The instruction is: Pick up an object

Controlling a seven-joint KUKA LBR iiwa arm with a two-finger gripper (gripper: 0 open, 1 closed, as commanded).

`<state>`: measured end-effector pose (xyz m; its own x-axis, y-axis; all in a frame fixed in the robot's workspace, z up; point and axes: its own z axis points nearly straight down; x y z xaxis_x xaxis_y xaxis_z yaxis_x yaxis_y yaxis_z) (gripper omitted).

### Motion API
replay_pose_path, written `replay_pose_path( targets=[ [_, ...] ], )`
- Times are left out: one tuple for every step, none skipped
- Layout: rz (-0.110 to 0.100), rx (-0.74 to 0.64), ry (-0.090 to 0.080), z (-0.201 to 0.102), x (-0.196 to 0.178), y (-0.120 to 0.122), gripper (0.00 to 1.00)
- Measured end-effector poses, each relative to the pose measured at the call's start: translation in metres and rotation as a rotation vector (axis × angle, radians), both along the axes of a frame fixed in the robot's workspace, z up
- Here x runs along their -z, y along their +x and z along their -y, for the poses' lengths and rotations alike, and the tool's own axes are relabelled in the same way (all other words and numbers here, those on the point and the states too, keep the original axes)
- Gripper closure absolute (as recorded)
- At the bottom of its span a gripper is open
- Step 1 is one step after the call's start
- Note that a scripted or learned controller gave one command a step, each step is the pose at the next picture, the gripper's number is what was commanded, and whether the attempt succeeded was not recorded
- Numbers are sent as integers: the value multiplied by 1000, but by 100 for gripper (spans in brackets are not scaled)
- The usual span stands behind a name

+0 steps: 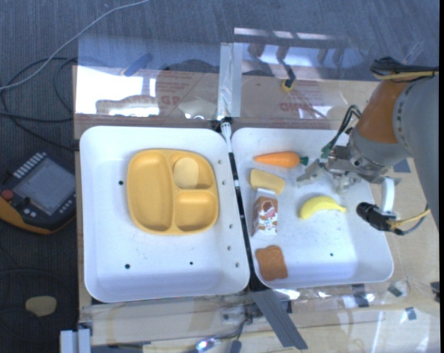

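One arm [398,120] was seen reaching in from the right, gripper [326,173] low over the right bin [369,259], fingers spread, nothing between them. The banana [321,207] lay just below the gripper; the carrot [279,159], cheese [267,181], carton [265,215] and toast [271,262] were lined along the bin's left side. A yellow tray [172,191] sat in the left bin [112,271]. Grey carpet, a pendant [32,193] and a cable [75,28] were noted around the bench. The carton's label was too blurred to read.
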<state>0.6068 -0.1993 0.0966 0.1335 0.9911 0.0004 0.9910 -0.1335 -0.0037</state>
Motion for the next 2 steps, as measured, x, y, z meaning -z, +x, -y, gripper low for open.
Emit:
replay_pose_path(
  targets=[
    [10,-20,8,6,5,17,0],
    [15,-16,1,1,5,-47,0]
  ],
)
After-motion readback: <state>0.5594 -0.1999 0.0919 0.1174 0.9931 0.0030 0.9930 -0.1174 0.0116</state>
